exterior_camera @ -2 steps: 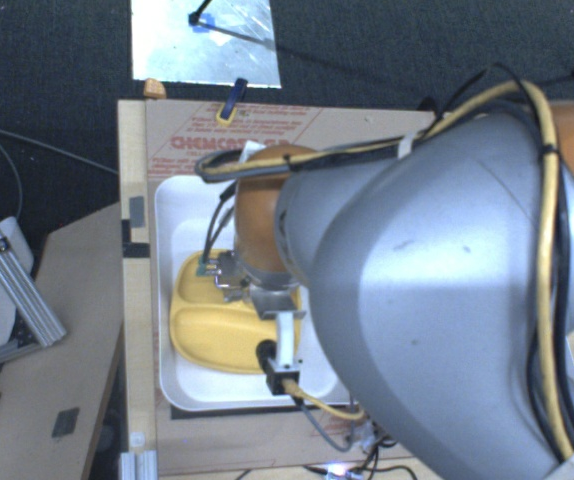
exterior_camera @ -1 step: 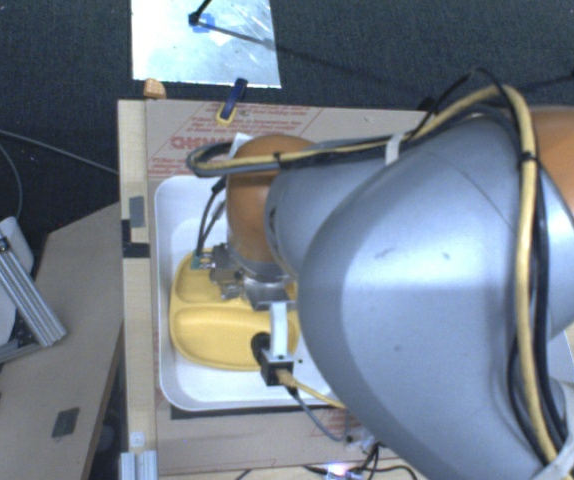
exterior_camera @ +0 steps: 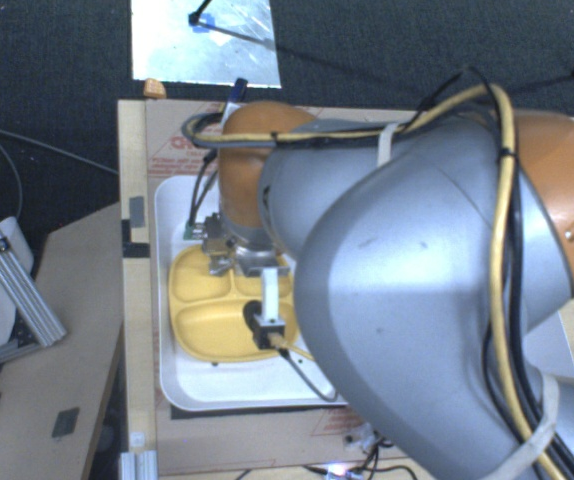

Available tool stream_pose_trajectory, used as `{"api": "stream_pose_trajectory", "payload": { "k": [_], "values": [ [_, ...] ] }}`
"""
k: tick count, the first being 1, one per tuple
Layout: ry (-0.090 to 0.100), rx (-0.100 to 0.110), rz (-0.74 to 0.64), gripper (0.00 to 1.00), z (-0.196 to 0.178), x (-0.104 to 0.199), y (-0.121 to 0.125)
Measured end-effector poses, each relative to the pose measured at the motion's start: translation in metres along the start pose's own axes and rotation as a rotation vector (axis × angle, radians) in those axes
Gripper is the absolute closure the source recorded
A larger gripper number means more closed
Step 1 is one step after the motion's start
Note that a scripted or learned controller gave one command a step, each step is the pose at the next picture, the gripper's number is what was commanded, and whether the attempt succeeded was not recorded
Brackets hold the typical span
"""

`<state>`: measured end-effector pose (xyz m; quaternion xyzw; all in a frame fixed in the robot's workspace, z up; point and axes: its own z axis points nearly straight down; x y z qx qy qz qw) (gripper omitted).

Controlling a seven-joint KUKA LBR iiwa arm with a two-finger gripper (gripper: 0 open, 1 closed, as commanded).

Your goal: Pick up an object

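Grey arm [exterior_camera: 417,268] above yellow tray [exterior_camera: 199,318].

Yellow tray [exterior_camera: 199,320] in white bin [exterior_camera: 181,393]

You have one camera, fixed above tabletop [exterior_camera: 135,168], looking down at slant. Tabletop's far edge lies toward top of frame, dark floor [exterior_camera: 47,48] beyond it. Arm [exterior_camera: 437,268] enters from your right, close to lens, covering right half of frame. White bin [exterior_camera: 172,218] and end effector [exterior_camera: 239,258] sit left of centre, farther from lens.
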<state>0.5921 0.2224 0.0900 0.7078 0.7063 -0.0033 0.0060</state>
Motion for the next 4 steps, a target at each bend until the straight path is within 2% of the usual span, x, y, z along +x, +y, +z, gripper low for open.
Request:
{"api": "stream_pose_trajectory", "payload": {
  "k": [1,2,3,4],
  "values": [
    [0.029,-0.005,-0.003,1.0,0.0,-0.082,0.046],
    [0.01,-0.029,-0.001,1.0,-0.002,-0.055,-0.007],
    [0.015,0.008,-0.005,1.0,-0.009,-0.068,0.078],
    [0.011,0.003,-0.006,1.0,0.0,-0.065,0.079]
  ]
}}
